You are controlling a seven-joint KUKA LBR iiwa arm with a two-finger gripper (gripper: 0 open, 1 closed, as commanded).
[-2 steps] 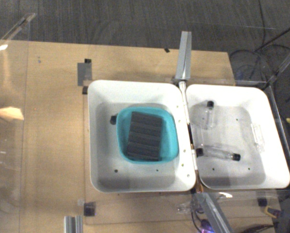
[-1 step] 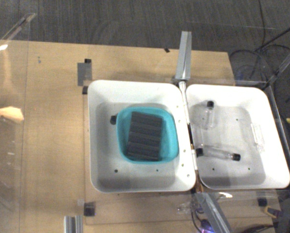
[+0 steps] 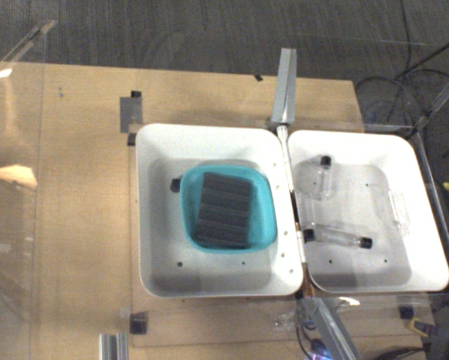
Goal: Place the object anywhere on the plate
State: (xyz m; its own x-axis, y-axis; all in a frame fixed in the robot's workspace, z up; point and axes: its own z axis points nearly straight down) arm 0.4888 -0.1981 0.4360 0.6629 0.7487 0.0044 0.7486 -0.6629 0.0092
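Well, from my remote seat I look down on two white bins that stand side by side on the wooden bench [image 3: 67,223], with their inner rims touching. The left bin [image 3: 153,201] holds a blue-green plate [image 3: 266,208] about in its middle. A dark grey ribbed block [image 3: 224,210] lies flat on this plate, a little tilted, and all of it is inside the plate's rim. So the object is on the plate now. A small black piece [image 3: 176,185] sits just beside the plate's left edge.

The right bin [image 3: 427,223] holds clear things that are hard to see against the white. One is a short vial [image 3: 321,177] with a black cap near the upper left. Another is a long thin tube [image 3: 337,237] with dark ends, lying near the lower left. There is also a faint clear piece [image 3: 396,205] toward the right wall.

As for the tool, I cannot tell how far open it is or whether it has hold of anything.

Around the plate there is a band of bare white floor on every side, widest toward the near wall. A grey post [image 3: 285,85] stands at the far edge, where the two bins meet. A small grey bracket [image 3: 131,111] sits beyond the far left corner of the left bin. Dark cables [image 3: 427,66] run over the floor at the far right.
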